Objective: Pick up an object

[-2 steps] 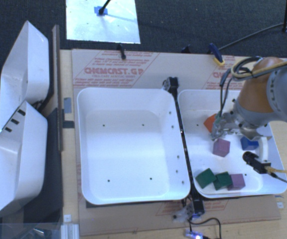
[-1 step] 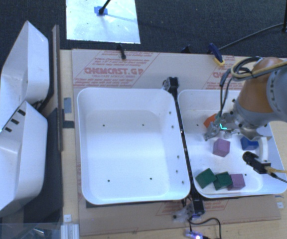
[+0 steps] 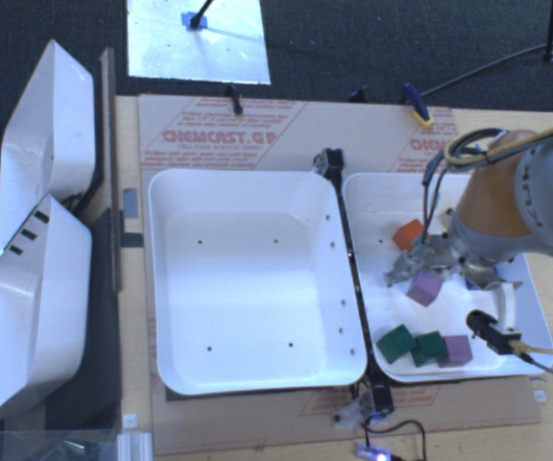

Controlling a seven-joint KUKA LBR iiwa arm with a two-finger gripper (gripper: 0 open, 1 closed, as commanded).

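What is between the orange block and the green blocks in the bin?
In the camera view, a light purple block lies between the orange block and the green blocks, with bare white bin floor around it.

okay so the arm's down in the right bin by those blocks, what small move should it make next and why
Probably a short lift straight up, to test the grasp. The claw sits low in the right white bin, right at the light purple cube, with the orange block just behind. Whether the cube is truly gripped can't be told from here; raising slightly would show it.
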